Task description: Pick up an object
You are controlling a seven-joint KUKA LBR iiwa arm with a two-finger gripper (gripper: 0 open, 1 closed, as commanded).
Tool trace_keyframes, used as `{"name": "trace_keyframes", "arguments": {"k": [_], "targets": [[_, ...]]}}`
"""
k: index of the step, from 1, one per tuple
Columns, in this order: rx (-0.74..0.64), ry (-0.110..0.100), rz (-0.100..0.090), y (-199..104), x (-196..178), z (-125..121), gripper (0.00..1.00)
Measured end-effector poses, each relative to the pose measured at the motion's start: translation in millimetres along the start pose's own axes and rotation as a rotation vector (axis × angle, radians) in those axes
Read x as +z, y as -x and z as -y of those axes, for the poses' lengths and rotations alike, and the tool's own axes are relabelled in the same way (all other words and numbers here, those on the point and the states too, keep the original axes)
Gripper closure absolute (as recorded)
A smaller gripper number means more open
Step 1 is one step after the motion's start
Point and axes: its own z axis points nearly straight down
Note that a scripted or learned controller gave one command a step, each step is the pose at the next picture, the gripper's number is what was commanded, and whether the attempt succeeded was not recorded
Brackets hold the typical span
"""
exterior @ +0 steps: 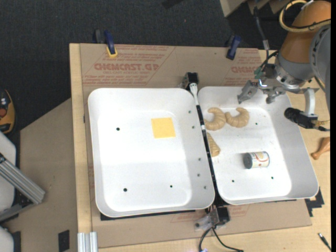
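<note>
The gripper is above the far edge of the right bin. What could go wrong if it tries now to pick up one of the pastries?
1. The two tan curved croissant-shaped pastries lie touching each other, so closing on one may push or drag the other.
2. The gripper hovers beside the far rim of the right shallow white bin; a descent there could clip the rim.
3. The small white cylindrical can lies on its side and may roll if bumped.
</note>
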Motion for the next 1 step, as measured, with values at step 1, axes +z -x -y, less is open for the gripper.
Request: {"name": "trace_keyframes", "arguments": {"k": [1], "targets": [[0.003,-0.01,-0.006,38.3,41.7,32.8,0.0]]}}
